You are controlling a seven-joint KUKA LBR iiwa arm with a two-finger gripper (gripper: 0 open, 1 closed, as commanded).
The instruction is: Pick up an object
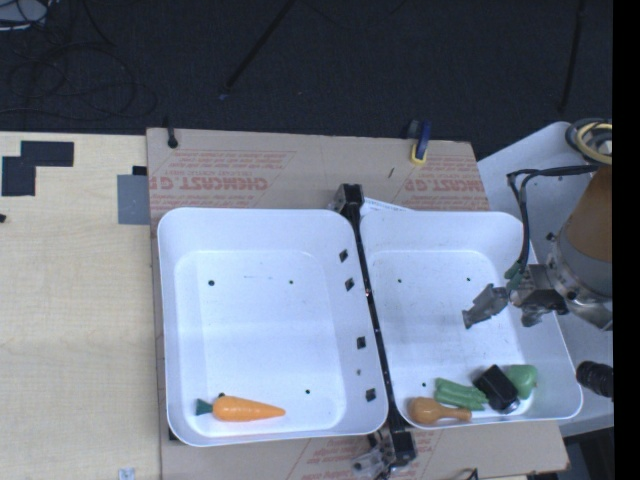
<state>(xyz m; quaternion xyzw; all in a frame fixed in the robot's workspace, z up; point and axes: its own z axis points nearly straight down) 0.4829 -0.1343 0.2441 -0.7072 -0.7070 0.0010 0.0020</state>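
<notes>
Fingers (487,305) at frame right look spread and empty above the right white bin (440,233), seemingly mid-approach; next comes dropping toward the lower-right black block (496,386).

Orange carrot (248,408), white bins (180,268), green pepper (520,376), black block (496,388).

One camera sits fixed above my bench (70,298), looking down at a slant from a middling height. It takes in both bins whole, the left bin (255,233) and right bin (440,230), with my arm (600,238) entering from the right.
</notes>
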